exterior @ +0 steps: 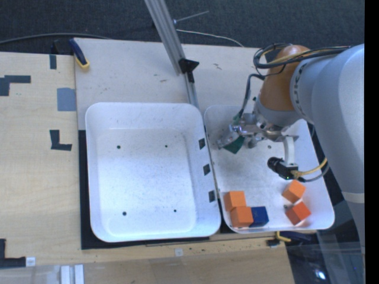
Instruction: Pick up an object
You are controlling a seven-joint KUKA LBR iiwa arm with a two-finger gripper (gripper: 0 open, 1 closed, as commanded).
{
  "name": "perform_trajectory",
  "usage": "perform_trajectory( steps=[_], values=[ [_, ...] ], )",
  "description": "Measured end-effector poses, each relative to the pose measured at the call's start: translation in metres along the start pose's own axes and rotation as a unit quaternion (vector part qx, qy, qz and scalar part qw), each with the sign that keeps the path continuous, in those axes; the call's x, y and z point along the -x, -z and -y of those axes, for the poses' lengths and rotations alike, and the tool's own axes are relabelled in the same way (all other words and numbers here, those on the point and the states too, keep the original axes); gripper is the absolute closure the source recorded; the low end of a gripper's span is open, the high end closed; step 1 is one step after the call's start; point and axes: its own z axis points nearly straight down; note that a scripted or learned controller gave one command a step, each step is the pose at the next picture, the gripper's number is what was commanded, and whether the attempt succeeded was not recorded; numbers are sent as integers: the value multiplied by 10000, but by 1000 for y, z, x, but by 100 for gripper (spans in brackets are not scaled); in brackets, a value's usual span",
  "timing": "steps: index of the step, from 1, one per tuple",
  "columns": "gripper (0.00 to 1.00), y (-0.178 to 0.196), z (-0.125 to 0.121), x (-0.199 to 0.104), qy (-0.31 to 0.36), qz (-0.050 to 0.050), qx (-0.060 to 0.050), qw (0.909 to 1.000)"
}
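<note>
While our end effector (232,139) is hovering in the right bin (308,136), we are pinching a green object (233,146), orange blocks (237,208) lying near the front.

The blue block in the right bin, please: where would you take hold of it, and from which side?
Come straight down on the blue block and close on its far and near faces. An orange block touches its left side, and the right bin wall runs just beyond its near face, so clearance there looks tight.
</note>
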Motion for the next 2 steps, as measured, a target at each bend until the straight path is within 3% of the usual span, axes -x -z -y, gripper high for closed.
perform_trajectory(
  steps=[1,2],
  values=[
    [0,-1,-52,-3,21,3,-16,10000],
    [0,-1,-1,-9,5,-4,20,10000]
  ],
)
